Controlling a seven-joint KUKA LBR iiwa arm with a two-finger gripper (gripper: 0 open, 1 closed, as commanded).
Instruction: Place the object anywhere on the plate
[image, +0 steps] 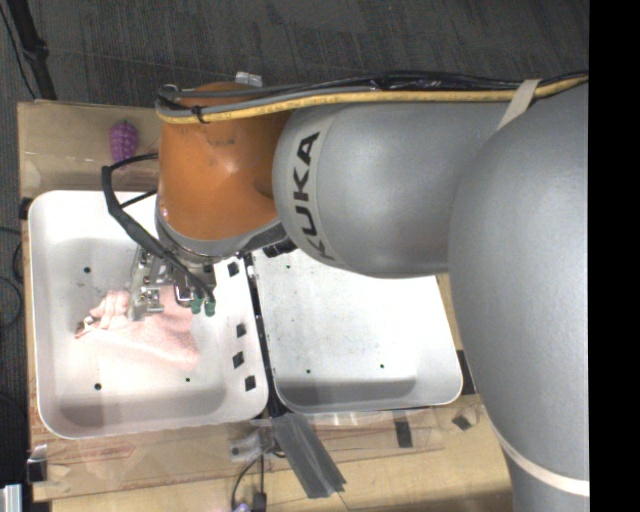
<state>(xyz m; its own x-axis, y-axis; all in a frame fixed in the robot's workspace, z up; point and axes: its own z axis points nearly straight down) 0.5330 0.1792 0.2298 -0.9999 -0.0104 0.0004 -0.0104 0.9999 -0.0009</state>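
Dark ribbed flooring borders a pale wooden tabletop (60, 140) that carries two shallow white bins side by side, seen from above at a slant. One bin (60, 400) sits toward the tabletop's left edge; the other bin (360, 370) lies just beside it toward the right, their rims nearly touching along a dark seam fitted with small black clips. A large grey arm (400, 190) marked KUKA sweeps in from the right and covers much of the right-hand bin's far side. Its orange band (215, 160) hangs over the far right part of the left bin, with black and yellow cables (400, 92) running along its top. Below the band, the pincer (165, 285) reaches down into the left bin, a cluster of metal parts with green-tipped connectors beside it. Whether the pincer is released or clenched cannot be told from this angle. A pinkish-white cloth (150, 330) lies crumpled on the floor of the left bin, spreading from the pincer toward the bin's middle, its upper end right at the metal tip; contact between them is unclear. A small purple object (123, 138) rests on the tabletop near the far left corner, outside the bins. Grey metal brackets (305, 455) stand at the near edge, below the seam.
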